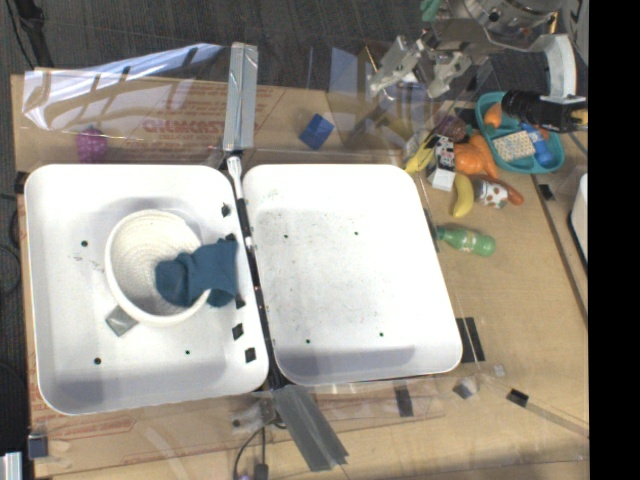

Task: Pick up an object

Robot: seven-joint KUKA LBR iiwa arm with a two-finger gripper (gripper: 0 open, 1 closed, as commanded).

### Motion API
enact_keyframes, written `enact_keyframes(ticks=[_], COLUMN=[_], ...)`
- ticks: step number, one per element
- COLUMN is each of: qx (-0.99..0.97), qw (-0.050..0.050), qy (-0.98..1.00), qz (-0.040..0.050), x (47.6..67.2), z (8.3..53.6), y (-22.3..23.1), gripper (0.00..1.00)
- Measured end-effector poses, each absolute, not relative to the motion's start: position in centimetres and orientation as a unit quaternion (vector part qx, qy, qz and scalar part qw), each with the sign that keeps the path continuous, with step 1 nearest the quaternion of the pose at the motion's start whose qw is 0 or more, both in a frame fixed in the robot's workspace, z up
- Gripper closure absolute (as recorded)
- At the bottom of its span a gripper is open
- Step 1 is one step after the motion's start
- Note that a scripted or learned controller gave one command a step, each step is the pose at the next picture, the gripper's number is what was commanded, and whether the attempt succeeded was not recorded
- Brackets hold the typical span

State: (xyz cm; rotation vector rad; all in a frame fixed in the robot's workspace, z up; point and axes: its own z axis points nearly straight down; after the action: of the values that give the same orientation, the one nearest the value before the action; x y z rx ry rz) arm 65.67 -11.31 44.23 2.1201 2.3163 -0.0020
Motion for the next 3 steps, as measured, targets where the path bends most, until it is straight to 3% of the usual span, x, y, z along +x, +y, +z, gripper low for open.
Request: enact_keyframes(ticks=[2, 3], qx=[0.920, 0.917], qw=[0.000, -0.002], qy=[0.393, 0.399], qz=[-0.0007, -0.0022], x=[65.6, 65.7], z=[44.2, 45.1], y=[-13.6, -13.1], gripper=[0.00, 1.00])
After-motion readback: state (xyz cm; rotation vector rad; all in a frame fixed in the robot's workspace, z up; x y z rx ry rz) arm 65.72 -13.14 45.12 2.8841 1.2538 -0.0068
